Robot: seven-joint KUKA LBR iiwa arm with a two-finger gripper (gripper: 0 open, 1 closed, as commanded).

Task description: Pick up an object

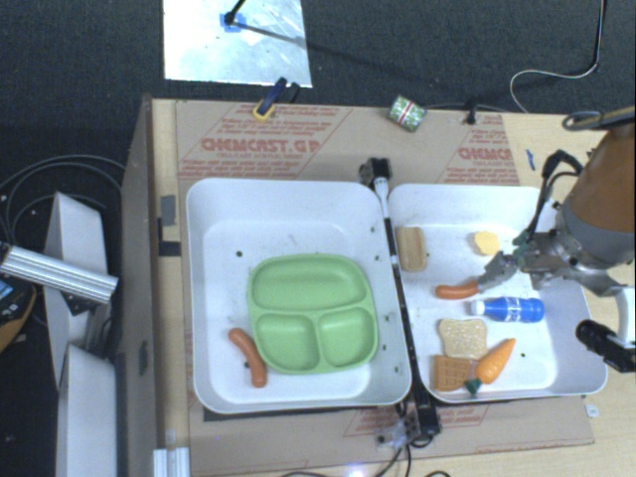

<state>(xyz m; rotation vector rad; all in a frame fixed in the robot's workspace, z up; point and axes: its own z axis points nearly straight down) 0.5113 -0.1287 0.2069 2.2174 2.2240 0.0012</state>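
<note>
Your gripper hangs low in right bin, just beside sausage and blue bottle. Jaws' state: cannot tell. Nothing visibly lifted; pick not yet done.

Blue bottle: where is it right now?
The blue bottle lies on its side in the right bin, just below the gripper, right of the sausage and above the carrot.

My claw hovers in the right white bin, an orange toy sausage at its eight o'clock.
</note>
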